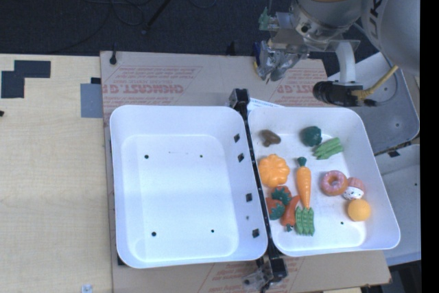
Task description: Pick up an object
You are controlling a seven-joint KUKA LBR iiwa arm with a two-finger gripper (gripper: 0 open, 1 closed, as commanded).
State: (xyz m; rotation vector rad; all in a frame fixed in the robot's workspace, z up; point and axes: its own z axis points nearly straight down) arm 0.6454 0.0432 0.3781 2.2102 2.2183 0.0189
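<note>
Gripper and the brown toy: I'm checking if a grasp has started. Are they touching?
Apart. The camera view shows the gripper above the bin's far rim, with white bin floor between it and the brown toy.

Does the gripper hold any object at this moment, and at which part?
Nothing is held: the gripper hangs above the bench behind the right bin, with nothing between its fingers.

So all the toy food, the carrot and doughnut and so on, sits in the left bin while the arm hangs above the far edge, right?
Not quite: the camera view shows the carrot, doughnut and the other food in the right bin. The gripper does hang above the far edge.
</note>
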